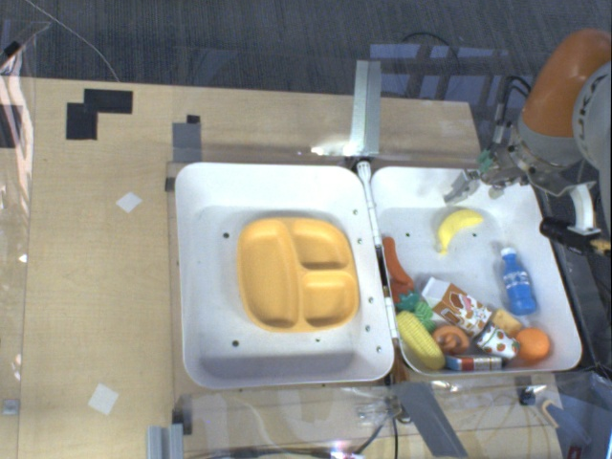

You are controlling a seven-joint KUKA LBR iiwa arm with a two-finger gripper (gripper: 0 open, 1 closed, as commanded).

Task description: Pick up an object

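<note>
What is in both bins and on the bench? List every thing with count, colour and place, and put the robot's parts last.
bench: 1, light wood, under both bins
bins: 2, white, side by side
tray: 1, yellow, three compartments, middle of the left bin
banana: 1, yellow, upper part of the right bin
bottle: 1, blue with white cap, right side of the right bin
orange: 1, orange, lower right corner of the right bin
corn cob: 1, yellow, lower left of the right bin
carton: 1, white and brown, beside the corn cob
arm: 1, grey with orange band, upper right
gripper: 1, above the banana, over the right bin
</note>
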